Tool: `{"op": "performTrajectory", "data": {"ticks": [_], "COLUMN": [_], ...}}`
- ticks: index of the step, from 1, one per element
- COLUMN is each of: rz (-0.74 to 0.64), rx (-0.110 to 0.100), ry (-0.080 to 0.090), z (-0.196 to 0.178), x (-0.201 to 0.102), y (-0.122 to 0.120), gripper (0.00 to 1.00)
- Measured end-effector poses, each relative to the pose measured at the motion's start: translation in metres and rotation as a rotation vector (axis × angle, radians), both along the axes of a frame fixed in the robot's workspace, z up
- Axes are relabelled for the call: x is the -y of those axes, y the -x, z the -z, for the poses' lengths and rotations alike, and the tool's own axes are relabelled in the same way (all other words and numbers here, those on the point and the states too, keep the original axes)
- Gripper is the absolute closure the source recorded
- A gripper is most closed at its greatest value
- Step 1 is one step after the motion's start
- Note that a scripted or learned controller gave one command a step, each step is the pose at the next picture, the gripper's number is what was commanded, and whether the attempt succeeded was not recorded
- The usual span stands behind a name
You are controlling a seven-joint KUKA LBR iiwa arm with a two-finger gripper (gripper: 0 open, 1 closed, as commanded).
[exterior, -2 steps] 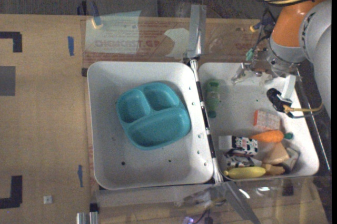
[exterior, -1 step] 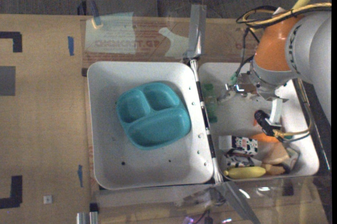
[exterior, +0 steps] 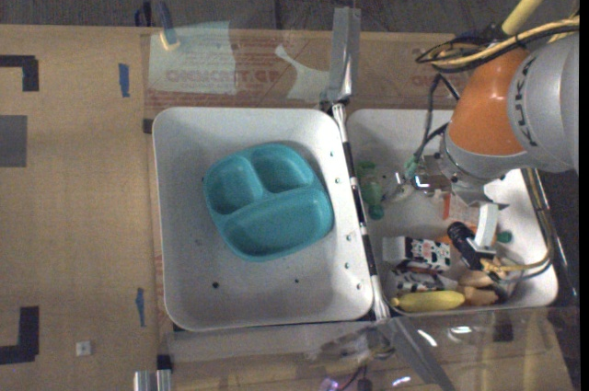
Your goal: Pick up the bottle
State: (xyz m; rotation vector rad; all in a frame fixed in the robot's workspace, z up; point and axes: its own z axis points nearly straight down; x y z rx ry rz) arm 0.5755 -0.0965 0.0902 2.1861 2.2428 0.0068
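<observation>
My gripper (exterior: 413, 180) hangs low over the middle of the right bin (exterior: 391, 133), under the grey wrist and orange band. A small green object (exterior: 372, 192), possibly the bottle, lies against that bin's left wall, just left of the gripper and apart from it. A white object with a black and red label (exterior: 419, 249) lies nearer the front, below the gripper. Nothing shows as held.
A yellow banana (exterior: 428, 300) and a brownish item (exterior: 479, 286) lie along the right bin's front edge. The left bin (exterior: 184, 270) holds a teal divided plate (exterior: 267, 199). A metal divider (exterior: 354, 196) separates the bins.
</observation>
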Motion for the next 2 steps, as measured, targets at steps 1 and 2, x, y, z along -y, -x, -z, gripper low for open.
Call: {"op": "performTrajectory", "data": {"ticks": [1, 2], "rz": [0.125, 0.184], "rx": [0.0, -0.002], "ry": [-0.001, 0.0], "z": [0.0, 0.001], "x": [-0.001, 0.072], "y": [-0.027, 0.011], "gripper": [0.0, 0.0]}}
